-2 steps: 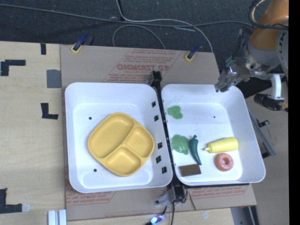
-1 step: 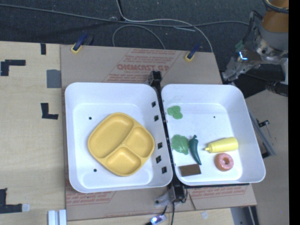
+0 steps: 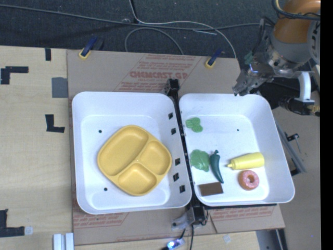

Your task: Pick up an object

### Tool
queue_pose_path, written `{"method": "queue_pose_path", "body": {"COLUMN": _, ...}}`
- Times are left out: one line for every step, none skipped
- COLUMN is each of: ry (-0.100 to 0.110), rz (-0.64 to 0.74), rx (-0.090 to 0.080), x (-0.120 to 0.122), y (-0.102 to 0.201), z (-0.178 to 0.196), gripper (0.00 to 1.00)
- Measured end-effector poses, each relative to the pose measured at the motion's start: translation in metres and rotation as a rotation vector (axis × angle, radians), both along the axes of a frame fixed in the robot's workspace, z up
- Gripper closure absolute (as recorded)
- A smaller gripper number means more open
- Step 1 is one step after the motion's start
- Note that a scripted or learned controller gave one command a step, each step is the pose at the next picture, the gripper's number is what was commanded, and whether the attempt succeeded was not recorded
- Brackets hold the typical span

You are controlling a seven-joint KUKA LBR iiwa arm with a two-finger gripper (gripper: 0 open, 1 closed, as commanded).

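Note:
The right bin (image 3: 260,105) holds several small items: a light green piece (image 3: 193,124) near its far left, a green leafy piece (image 3: 199,160), a dark green pepper (image 3: 216,166), a yellow bottle (image 3: 246,161), a pink donut (image 3: 248,179) and a brown block (image 3: 210,188). My gripper (image 3: 243,86) hangs above the bin's far rim, near its right corner, well away from all of them. Nothing shows between its fingers.
The left bin (image 3: 83,108) holds a yellow divided plate (image 3: 135,159). Cables (image 3: 156,27) run across the dark floor beyond the bench. Yellow clamps (image 3: 89,47) hold the cardboard sheet at its far edge.

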State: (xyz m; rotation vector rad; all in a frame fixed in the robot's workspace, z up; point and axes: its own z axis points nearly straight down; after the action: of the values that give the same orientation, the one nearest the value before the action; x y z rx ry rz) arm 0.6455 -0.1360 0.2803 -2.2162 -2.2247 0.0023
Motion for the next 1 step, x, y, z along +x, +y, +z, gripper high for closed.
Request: {"method": "queue_pose_path", "body": {"ry": 0.001, "rz": 0.001, "rx": 0.000, "x": -0.0018, "y": 0.0573, "z": -0.0165, "gripper": 1.00}}
